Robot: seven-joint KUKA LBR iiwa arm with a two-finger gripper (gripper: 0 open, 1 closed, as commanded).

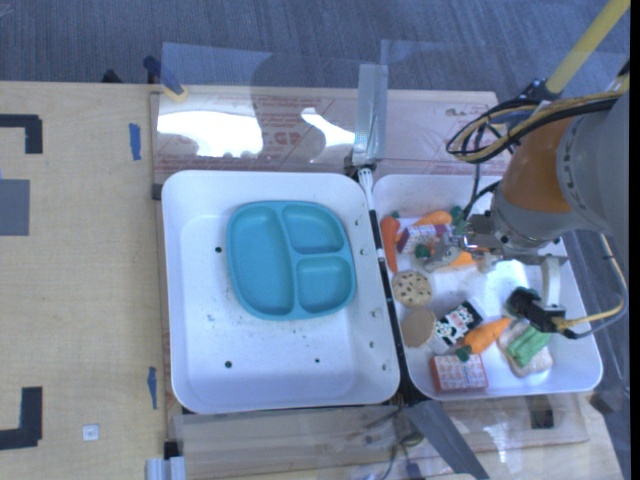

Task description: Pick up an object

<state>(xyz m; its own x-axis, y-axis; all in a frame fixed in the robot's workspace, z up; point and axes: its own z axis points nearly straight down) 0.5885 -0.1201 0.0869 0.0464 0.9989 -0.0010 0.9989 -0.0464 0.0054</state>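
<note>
From my remote station, I watch the arm (560, 168) reach in from the right of the frame, its hand (470, 240) low over the upper part of the right bin (585, 368). Whether the hand is wide or narrow I cannot tell. A small carrot (432, 219) lies just to its upper left, long axis roughly across the frame; the blue plate (290, 258) sits in the left bin (190, 298).

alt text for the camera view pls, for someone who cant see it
A grey arm reaches from the right over the right bin, which holds small toys, among them a carrot. The left bin holds a blue divided plate.
</note>
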